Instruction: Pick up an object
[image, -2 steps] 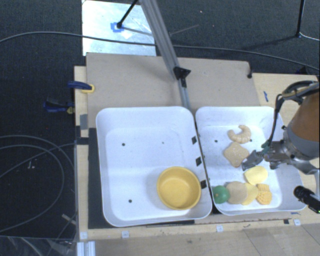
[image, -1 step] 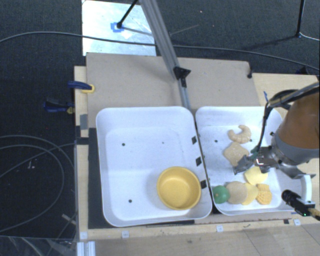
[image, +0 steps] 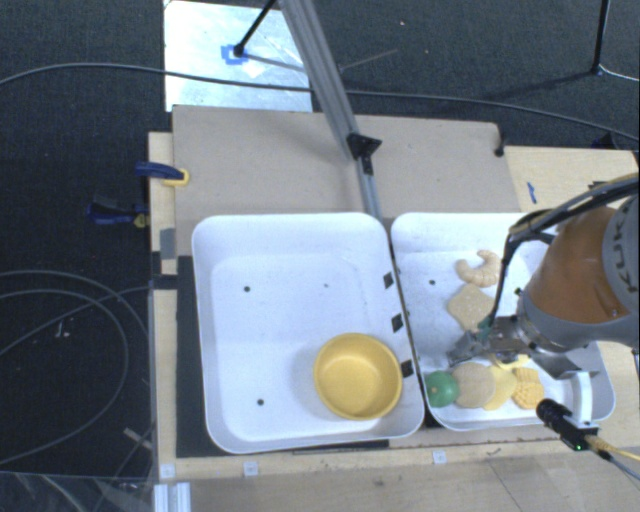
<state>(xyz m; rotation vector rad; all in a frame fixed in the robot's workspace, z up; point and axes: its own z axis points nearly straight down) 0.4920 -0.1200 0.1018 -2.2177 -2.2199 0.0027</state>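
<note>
Nearest the camera, along the front wall of the right bin, a small cluster of toy food lay just below the gripper: a green round piece at its lower left, a pale beige disc directly beneath it, and a yellow waffle-patterned cracker at its lower right. The beige disc touched the green piece on one side and overlapped a yellow piece on the other.

The gripper hung low over this cluster, its dark metal tip close above the beige disc. Whether its fingers were apart or together could not be told, and nothing could be seen between them. The arm's grey wrist and orange band rose to the gripper's right, covering that side of the bin.

To the gripper's left, across the two touching bin walls, a yellow bowl sat upright in the front right corner of the left bin; the rest of that bin's floor lay open.

Just beyond the gripper lay a tan flat cracker, and farther still a curled croissant-shaped piece. Behind both bins the bare counter stretched away, crossed by a slanting grey pole.
</note>
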